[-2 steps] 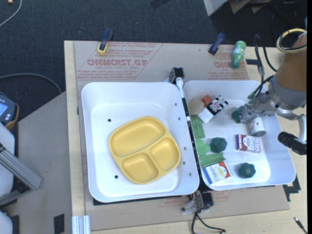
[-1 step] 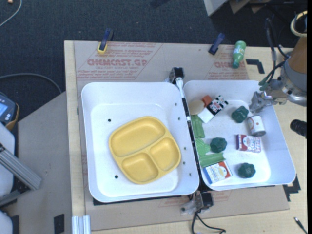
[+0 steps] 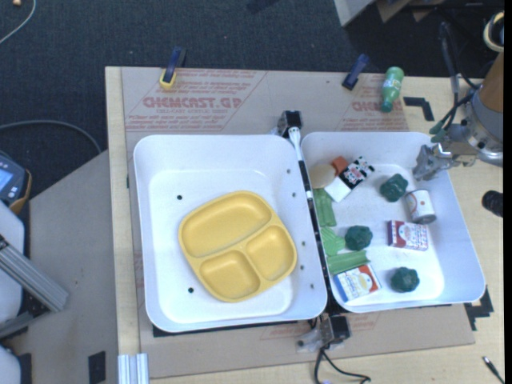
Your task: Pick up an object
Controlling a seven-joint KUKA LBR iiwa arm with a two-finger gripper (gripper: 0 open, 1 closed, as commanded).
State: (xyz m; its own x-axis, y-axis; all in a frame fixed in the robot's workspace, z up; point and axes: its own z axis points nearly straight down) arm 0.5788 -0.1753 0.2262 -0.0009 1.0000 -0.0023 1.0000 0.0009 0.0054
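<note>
The right bin (image 3: 460,238) holds several small objects. Three dark green lumps lie at the upper middle (image 3: 394,187), the centre (image 3: 358,236) and the lower right (image 3: 406,279). A silver can (image 3: 420,206) lies on its side beside a red-and-white packet (image 3: 408,235). A black-and-white toy (image 3: 360,170) and a white card (image 3: 338,190) sit near the top left, a small labelled box (image 3: 356,282) near the front. My gripper (image 3: 426,166) hangs over the bin's upper right corner, just above the can, with nothing visibly held.
A yellow divided plate (image 3: 237,245) fills the middle of the left bin (image 3: 152,182). Green strips (image 3: 324,210) lie along the right bin's left wall. A green bottle (image 3: 391,88) lies on the bench behind the bins. Blue clamps (image 3: 172,66) (image 3: 354,72) hold the board's far edge.
</note>
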